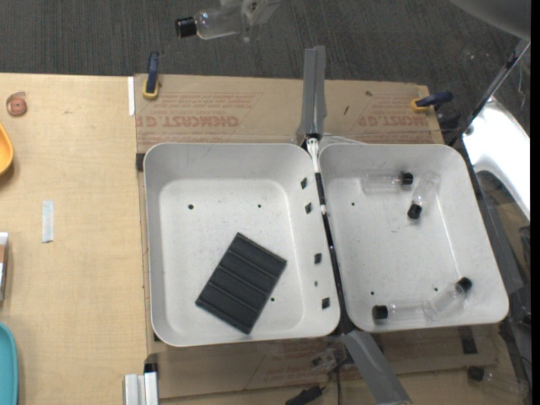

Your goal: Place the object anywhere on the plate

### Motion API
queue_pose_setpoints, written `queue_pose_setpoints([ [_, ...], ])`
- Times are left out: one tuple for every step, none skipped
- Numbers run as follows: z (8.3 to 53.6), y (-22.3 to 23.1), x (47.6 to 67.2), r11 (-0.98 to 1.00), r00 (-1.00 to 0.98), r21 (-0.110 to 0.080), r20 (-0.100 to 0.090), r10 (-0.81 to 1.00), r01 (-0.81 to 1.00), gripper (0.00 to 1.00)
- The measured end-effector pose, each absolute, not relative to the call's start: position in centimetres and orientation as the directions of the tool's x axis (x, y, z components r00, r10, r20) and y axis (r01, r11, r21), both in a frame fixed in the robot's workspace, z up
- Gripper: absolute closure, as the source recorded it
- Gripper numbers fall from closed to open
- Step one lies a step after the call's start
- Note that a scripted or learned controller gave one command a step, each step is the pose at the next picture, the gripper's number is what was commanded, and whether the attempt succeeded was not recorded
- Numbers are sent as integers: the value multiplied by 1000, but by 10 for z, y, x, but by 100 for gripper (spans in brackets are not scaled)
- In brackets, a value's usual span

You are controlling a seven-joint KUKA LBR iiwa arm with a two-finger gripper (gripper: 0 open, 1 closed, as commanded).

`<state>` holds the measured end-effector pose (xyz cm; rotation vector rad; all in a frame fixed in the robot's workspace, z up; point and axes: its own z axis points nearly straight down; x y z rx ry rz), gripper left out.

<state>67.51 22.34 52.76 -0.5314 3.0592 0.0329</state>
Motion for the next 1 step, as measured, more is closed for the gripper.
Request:
queue_pose_setpoints([
  [536,223,676,942,-941,16,-43,-335,-336,100],
])
